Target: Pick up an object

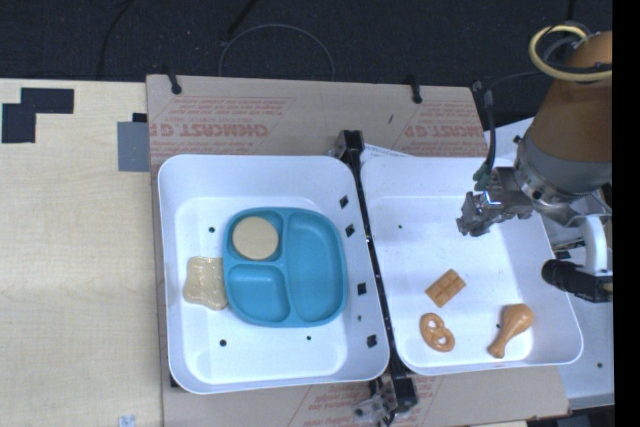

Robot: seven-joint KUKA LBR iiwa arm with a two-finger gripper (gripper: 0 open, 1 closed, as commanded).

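Observation:
In the right bin [420, 215] lie three small food pieces: a tan cracker square [445, 288], a pretzel [437, 332] and a drumstick-shaped piece [511, 328]. My gripper [482, 213] hangs over the right bin's upper right part, above and to the right of the cracker, with nothing visible between its fingers. The left bin [190, 195] holds a blue divided plate [285, 265] with a round tan cookie [254, 237] in its upper left compartment. A pale toast-like piece [206, 281] lies against the plate's left edge.
The arm's grey body and orange band [580, 115] fill the right side above the right bin. A black divider [365, 255] runs between the bins. Cardboard [300, 115] lies under both bins, and dark cables cross the floor behind.

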